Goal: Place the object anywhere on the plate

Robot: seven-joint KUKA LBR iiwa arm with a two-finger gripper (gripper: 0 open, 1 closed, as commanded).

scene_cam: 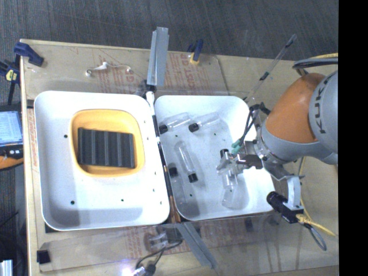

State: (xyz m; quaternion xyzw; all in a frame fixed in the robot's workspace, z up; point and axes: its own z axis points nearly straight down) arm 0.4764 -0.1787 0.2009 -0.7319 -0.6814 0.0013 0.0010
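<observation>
White bins: two, side by side on the bench; the left bin (52, 154) and the right bin (230, 105) touch along their inner walls.
Writing: "KUKA" reads sideways on the grey arm (322, 119), next to its orange band; I can make out no other lettering from where I stand.
Plate: one, yellow with rounded corners (106, 119), lying flat in the left bin; a dark ribbed slab (106, 148) sits on it.
Clear tubes with black caps: four that I can count, all in the right bin.
Tube one: (175, 121) near the bin's upper left corner, lying at a slant.
Tube two: (205, 121) just beside the first, toward the bin's middle.
Tube three: (187, 161) in the bin's middle left, its cap pointing toward the near wall.
Tube four: (232, 186) right under the tool, toward the bin's near right side.
Gripper: (230, 164) low over the right bin, directly above tube four; I cannot tell how its fingers stand or whether anything is between them.
Blue clamps: two on the bench's far edge, one at the left corner (27, 53), one near the middle (196, 49).
</observation>
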